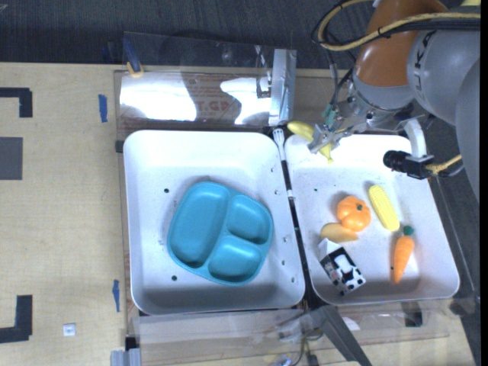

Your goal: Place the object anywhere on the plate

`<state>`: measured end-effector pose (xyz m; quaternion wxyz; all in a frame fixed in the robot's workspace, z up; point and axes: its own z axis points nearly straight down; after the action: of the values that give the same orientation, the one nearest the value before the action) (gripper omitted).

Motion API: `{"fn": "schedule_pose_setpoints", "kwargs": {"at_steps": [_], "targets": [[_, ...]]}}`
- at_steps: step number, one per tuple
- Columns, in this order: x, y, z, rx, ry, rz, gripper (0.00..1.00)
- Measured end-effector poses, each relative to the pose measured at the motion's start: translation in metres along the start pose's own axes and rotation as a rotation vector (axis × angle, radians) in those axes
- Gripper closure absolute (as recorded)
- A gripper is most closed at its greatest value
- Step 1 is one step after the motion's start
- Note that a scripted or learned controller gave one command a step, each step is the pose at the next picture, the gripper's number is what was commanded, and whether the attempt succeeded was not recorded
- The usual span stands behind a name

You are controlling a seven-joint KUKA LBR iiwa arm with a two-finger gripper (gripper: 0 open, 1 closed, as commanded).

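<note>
I see a pale wooden bench top (61, 227) bearing black tape marks (23, 101) and short blue tape strips (102, 107) on its left part. Beyond its far edge lies dark grey floor (191, 6). A clear plastic sheet (194, 90) behind the bins throws bright glare.

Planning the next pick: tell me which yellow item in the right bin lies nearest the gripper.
The yellow banana-like piece at the bin's top-left corner, right beside the gripper. The yellow corn lies lower, near the orange pumpkin.
</note>
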<state>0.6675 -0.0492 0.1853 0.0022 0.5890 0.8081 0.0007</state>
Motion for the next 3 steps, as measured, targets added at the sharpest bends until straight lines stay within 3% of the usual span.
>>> {"fn": "schedule_pose_setpoints", "kwargs": {"at_steps": [1,2,3], "targets": [[0.098,-0.043,0.000,0.004,0.005,0.058,1.00],[0.164,-0.006,0.018,0.003,0.002,0.266,1.00],[0.182,-0.023,0.007,0.008,0.004,0.073,1.00]]}}
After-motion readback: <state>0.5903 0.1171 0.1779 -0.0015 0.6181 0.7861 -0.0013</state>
